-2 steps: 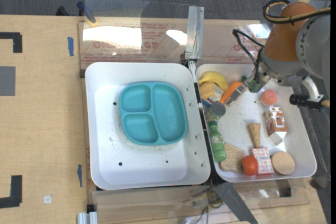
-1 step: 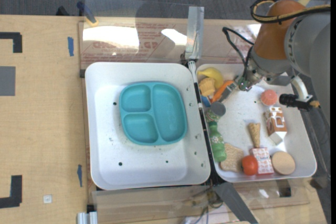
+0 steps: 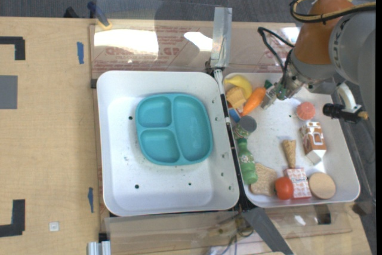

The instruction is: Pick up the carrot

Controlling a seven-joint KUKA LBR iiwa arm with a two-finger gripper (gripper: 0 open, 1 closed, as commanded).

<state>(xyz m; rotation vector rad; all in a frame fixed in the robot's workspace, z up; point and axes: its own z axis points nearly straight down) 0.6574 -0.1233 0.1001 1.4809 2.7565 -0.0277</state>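
Hard to tell whether the fingers of the gripper [image 3: 276, 92] are spread or closed; too small and dark against the clutter to judge. Poised just right of the carrot [image 3: 253, 101], tips close to its upper end, contact unclear. Lying at a slant in the far left part of the right bin [image 3: 346, 146], beside a yellow toy [image 3: 237, 88] and above a grey round piece [image 3: 247, 124]. Elsewhere in that bin, a red ball [image 3: 306, 110], a cone [image 3: 289, 152], a tomato [image 3: 284, 188]. In the left bin [image 3: 113, 146], a blue divided plate [image 3: 175, 128]. Arm [image 3: 334, 39] cut off at the right edge.
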